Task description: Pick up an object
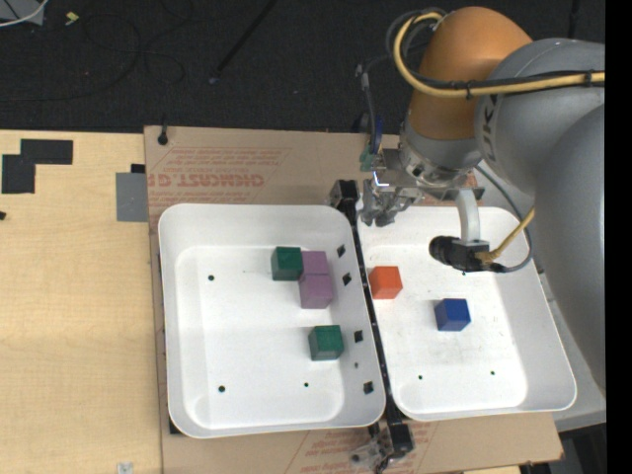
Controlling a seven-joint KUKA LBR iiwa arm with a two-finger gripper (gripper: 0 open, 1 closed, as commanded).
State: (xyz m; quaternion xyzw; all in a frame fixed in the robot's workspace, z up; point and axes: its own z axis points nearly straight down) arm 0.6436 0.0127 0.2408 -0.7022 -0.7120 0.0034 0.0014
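Your nearest candidate is the orange cube [385, 282], sitting in the right bin [513, 383] near its left wall. It looks small, rigid and light, with flat faces; take it across two opposite sides, squarely, since smooth faces could slip from a skewed grip. The blue cube [452, 314] lies apart from it, further right. The pincer [387, 203] hangs above the bin's far-left corner; whether it is spread or pressed together, you cannot tell.

Blocks [315, 286] in both bins [188, 363]
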